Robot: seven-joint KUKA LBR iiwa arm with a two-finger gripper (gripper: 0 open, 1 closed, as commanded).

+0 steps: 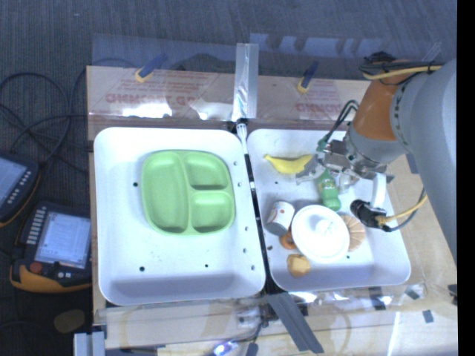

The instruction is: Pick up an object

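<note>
Camera view puts the gripper (332,170) low in the right bin (386,269), directly over a green bottle (329,193); its grip cannot be judged from this angle. Nothing looks lifted, so the pick seems unfinished. Beside the bottle lie a banana (288,162) and white bowl (320,233). Further off, a green divided plate (188,191) sits in the left bin (119,273), on a cardboard-backed bench (171,91).
</note>
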